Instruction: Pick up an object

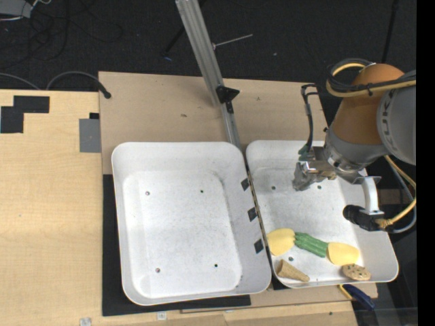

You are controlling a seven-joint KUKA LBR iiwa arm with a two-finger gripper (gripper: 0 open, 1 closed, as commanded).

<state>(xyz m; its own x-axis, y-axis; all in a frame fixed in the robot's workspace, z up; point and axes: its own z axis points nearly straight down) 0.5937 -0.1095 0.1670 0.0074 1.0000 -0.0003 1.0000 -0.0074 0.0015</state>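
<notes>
The right bin (380,267) holds several small items along its near edge: a yellow piece (280,240), a green piece (311,244), a second yellow piece (342,253), a tan cone (291,271) and a brown cookie-like piece (355,272). My gripper (304,178) hangs over the far middle of that bin, well behind the items. Nothing shows between its fingers, and I cannot make out how far apart they stand. The orange band (360,114) sits above the wrist.
The left bin (129,182) lies beside the right one, with black clips (253,213) along the shared rims. A metal rail (204,53) slants up from between the bins at the back. Cables (380,216) hang off the wrist at the right.
</notes>
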